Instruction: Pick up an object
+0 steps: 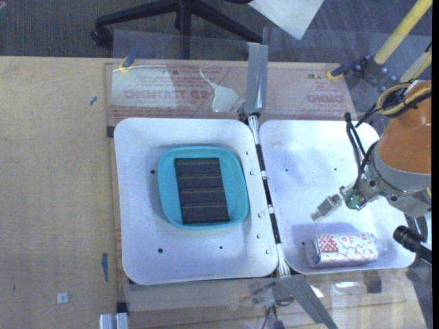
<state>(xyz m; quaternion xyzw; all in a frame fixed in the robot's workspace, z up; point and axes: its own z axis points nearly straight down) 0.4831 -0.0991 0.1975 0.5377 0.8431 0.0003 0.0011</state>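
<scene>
Item: red-and-white patterned can [345, 248], lying on its side, lower right of frame, in right bin [295, 149] | Step: centre over can, span its short width, descend straight | Tool: gripper [324, 211] just above-left of can, holding nothing; finger opening cannot be told | Other: teal tray [168, 184], left bin [134, 204]

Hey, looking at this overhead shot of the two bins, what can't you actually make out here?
- End effector, camera view: too small and blurred to tell how its fingers stand.
- Red and white patterned can in the right bin: print too small to read.
- Arm: cut off by the right edge.
- Dark ridged block on the blue plate in the left bin: what it is cannot be told.
</scene>
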